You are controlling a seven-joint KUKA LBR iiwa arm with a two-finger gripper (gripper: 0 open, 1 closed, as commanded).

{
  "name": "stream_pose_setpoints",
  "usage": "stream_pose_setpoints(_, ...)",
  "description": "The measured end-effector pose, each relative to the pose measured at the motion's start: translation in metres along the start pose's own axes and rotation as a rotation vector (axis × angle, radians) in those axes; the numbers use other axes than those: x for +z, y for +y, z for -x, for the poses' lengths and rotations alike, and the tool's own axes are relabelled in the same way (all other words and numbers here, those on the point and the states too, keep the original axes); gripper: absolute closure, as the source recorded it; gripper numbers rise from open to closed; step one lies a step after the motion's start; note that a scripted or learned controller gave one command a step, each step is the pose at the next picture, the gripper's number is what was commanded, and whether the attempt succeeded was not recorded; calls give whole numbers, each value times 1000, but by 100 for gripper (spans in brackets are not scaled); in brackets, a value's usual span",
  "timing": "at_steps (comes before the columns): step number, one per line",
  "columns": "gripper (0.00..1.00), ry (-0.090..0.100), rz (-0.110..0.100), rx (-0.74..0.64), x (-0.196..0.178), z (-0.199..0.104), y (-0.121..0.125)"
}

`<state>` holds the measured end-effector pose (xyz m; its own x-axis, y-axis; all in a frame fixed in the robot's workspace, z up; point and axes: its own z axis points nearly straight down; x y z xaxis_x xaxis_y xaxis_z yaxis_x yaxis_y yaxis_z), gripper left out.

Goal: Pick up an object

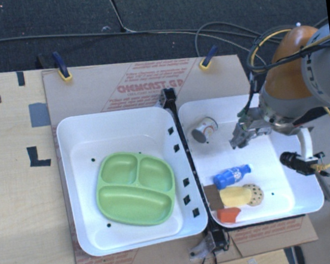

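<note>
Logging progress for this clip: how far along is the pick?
Nothing looks picked yet. The hand sits low over the right white bin, with no object seen in it. The small grey metal cup, blue plastic bottle, yellow block and red piece all lie in that bin. Grasping and lifting remain.

Count on the worktop (pixel 14 178): two white bins, left bin (pixel 70 147) and right bin (pixel 306 200). One green divided plate (pixel 136 188). One grey cup (pixel 203 130). One blue bottle (pixel 231 176). One yellow item (pixel 237 195). One brown spotted piece (pixel 254 194). One red item (pixel 229 215). Two blue-and-yellow clamps, one (pixel 61 68) and another (pixel 208 60).
</note>
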<state>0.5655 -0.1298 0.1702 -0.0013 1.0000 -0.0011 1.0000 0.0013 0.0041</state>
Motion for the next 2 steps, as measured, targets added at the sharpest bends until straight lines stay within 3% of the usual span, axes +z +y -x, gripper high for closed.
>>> stream_pose_setpoints(1,100,-1,1,0,-53,0,1)
stream_pose_setpoints(2,100,0,-2,0,-76,0,2)
